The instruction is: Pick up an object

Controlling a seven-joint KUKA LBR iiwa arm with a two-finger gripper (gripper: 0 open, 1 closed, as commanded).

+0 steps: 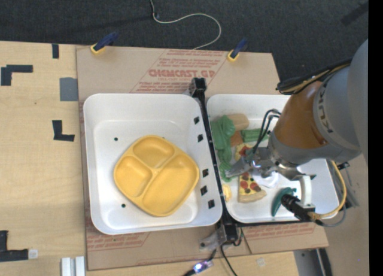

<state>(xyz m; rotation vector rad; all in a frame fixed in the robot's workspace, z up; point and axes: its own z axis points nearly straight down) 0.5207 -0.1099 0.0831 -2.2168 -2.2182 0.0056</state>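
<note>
Front edge: cables and a small lit connector (206,263) sit on the cardboard sheet (179,71) below the seam between the bins.
Left bin (96,149): holds a yellow divided plate (157,175), lying flat, three compartments up, slightly toward the near wall.
Right bin (335,200): holds a cluster of toy foods under the arm (317,119).
Pizza slice (250,188): lies flat near the front wall; long axis runs roughly near-to-far, crust toward the front, tip toward the gripper.
Green leafy piece (225,134): rests against the dividing wall, beside a tan piece (238,120) further back.
Teal object (280,200): just right of the pizza slice, tilted, long axis slanting toward the front-left.
Gripper (250,164): low over the cluster, just above the pizza tip; jaw state cannot be told, as the wrist hides it.
Surroundings: two clamps (105,42) pin the cardboard's far corners.
</note>
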